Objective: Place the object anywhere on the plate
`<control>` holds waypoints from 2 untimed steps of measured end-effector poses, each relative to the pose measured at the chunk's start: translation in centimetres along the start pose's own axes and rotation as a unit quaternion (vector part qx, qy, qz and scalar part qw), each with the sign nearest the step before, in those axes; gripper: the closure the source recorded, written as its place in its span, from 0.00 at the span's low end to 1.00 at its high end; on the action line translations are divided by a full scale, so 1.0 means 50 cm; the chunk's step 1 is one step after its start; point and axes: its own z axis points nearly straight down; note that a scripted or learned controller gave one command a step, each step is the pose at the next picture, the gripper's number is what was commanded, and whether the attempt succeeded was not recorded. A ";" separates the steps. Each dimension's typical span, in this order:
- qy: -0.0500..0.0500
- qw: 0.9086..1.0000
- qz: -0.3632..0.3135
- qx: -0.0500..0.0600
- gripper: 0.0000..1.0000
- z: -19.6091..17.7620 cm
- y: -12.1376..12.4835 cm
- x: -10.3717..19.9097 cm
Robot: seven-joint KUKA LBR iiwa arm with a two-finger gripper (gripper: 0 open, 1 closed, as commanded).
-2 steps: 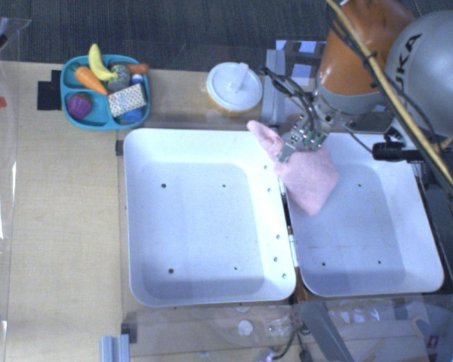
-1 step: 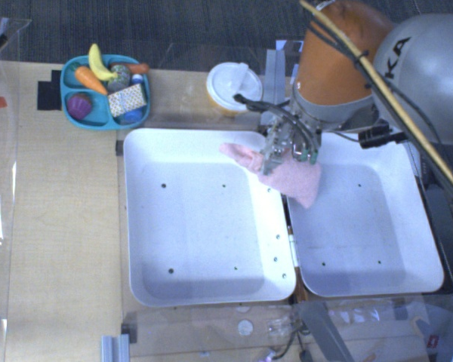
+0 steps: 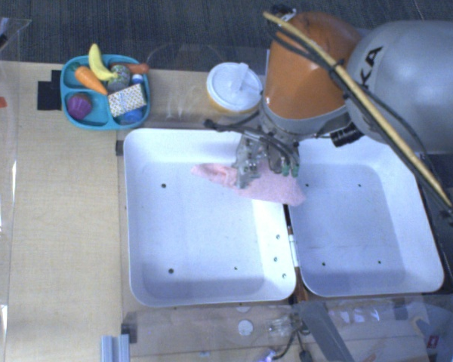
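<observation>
Gripper (image 3: 248, 173) down at the left bin's (image 3: 174, 277) right side, fingers clamped on the pink cloth (image 3: 268, 188) draping toward the right bin (image 3: 392, 270). Arm (image 3: 408, 59) lettering partly readable: "KA".

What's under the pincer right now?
A pink cloth lies below the pincer, draped over the left bin toward its right rim. The pincer covers the cloth's middle, so any grip is hidden.

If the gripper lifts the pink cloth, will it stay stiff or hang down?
The pink cloth lies creased and draped across the rims between both bins, so it probably hangs limp. It looks thin, thus likely light. Being soft, it may slip from the gripper.
</observation>
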 end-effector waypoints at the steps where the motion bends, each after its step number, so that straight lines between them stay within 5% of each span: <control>1: -0.001 1.000 -0.001 0.000 1.00 -0.007 0.103 0.006; 2: -0.002 1.000 -0.001 0.000 0.00 -0.008 0.102 0.006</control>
